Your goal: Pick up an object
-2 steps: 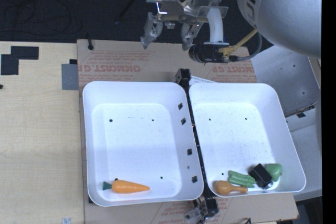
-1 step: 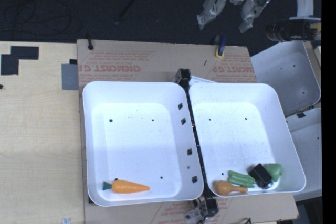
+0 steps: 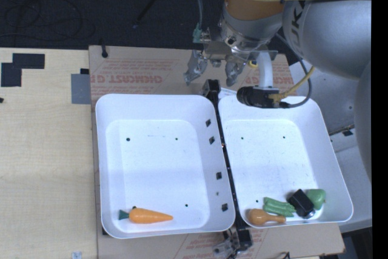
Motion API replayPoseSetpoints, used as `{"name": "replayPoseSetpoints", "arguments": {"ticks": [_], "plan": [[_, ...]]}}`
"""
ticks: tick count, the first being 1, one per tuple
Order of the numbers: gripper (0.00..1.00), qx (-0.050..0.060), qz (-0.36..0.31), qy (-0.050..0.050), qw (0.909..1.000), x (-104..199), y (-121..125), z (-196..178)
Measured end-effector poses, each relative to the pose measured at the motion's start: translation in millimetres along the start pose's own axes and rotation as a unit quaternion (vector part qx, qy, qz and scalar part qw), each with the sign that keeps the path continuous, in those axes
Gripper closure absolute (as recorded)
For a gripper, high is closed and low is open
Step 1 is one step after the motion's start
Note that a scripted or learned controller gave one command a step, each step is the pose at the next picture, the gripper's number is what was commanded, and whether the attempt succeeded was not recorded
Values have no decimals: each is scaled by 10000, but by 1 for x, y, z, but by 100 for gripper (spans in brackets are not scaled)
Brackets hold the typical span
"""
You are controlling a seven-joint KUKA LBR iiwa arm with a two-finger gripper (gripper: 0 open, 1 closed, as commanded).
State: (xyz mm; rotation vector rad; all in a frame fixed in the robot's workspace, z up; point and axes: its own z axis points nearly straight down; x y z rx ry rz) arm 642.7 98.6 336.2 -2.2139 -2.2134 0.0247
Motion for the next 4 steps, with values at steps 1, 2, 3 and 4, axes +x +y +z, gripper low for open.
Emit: {"name": "replayPoseSetpoints", "arguments": {"ticks": [1, 2, 3, 4], "plan": [[0, -163, -29, 35, 9999, 39, -2, -160], [0, -100, 24, 9, 9999, -29, -12, -204], [0, -69, 82, -8, 9999, -187, -37, -200], [100, -61, -11, 11, 10000, -177, -35, -210]]}}
